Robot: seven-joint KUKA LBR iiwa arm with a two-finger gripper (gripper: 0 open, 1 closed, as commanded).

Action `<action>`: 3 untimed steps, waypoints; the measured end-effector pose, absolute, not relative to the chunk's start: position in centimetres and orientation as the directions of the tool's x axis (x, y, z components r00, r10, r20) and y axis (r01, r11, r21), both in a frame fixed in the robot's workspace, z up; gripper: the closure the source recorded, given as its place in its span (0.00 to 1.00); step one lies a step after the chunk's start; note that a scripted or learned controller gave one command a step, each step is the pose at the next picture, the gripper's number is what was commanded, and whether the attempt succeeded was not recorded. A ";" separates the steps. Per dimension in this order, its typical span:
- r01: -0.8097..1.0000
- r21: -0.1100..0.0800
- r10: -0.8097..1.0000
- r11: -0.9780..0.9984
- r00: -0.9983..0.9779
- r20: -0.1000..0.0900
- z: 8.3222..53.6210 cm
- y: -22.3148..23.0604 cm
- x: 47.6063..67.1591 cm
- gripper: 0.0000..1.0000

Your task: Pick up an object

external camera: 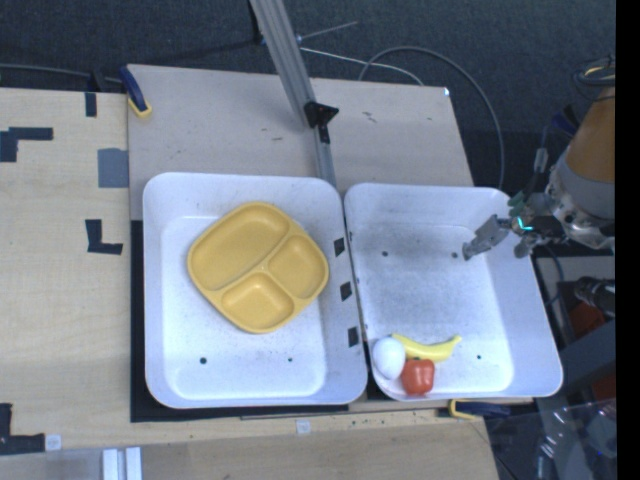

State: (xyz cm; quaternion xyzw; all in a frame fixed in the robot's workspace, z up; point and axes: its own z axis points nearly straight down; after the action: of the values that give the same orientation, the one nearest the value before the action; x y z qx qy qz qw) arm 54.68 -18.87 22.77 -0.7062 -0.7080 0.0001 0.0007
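A pale wooden bench (pixel 60 298) carries two shallow white bins set side by side, their inner rims touching. The left bin (pixel 165 368) holds a yellow three-compartment tray (pixel 258 266), lying flat and turned at an angle. The right bin (pixel 520 358) has a white egg-like ball (pixel 387 357), a red pepper-like toy (pixel 419 375) and a banana (pixel 432 347) bunched together in its near left corner. Dark tape marks (pixel 100 238) dot the bench at left.
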 end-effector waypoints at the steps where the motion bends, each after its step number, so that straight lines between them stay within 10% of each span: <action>1: 1.000 -0.007 1.000 0.001 -0.001 0.001 17.5 -17.8 54.6 0.00; 3: 1.000 -0.001 1.000 0.002 -0.002 -0.002 8.9 -18.1 53.6 0.00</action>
State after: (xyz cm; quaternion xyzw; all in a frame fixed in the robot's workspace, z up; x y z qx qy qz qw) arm 53.61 -18.09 8.86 -0.7065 -0.7078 0.0009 -0.0004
